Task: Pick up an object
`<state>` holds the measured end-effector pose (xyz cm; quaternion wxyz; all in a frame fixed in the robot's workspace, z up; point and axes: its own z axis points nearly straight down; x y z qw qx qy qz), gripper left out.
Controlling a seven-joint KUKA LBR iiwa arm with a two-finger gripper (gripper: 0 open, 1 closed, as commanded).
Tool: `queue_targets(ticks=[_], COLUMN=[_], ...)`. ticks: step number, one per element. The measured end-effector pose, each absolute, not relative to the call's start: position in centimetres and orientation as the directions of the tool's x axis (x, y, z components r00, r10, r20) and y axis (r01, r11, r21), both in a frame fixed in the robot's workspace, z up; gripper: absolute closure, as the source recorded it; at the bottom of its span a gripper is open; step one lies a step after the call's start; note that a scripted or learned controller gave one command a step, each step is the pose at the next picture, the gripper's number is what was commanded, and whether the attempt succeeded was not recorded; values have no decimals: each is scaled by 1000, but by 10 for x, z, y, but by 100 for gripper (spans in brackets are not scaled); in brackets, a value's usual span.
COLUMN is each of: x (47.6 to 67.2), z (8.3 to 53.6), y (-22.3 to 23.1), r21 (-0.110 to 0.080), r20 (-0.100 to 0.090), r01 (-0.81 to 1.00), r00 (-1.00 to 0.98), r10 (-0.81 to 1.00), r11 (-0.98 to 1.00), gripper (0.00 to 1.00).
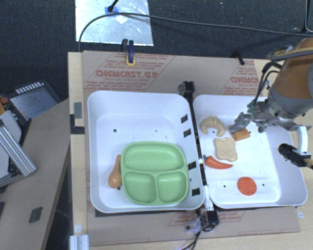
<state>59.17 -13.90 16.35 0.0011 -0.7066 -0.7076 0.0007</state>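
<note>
Two white bins side by side on bench; arm (297, 82) comes in from right, orange band up top, wrist angled down-left over right bin (287, 191). Gripper (241, 125) low near bin's upper-mid area, right by small orange-brown piece (241, 135); can't tell grip state or contact. Croissant (213, 124) just left, curved, long axis roughly left-right. Toast slice (225, 149) below it; red pepper (218, 163) long axis left-right, tip toward right. Red round (247, 186) nearer front. Left bin (101, 113): green tray (154, 172), tan pear-like item (115, 172) upright-ish.
</note>
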Motion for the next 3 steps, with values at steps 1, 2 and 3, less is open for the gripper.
queue_targets(ticks=[1, 2, 3], x=[594, 596, 592], z=[118, 132, 180], y=[-146, -146, -140], r21=[-2, 3, 5], r20=[0, -1, -1], r01=[1000, 1000, 1000], r00=[-1, -2, -3], r10=[1000, 1000, 1000], r11=[1, 2, 3], gripper=[0, 100, 100])
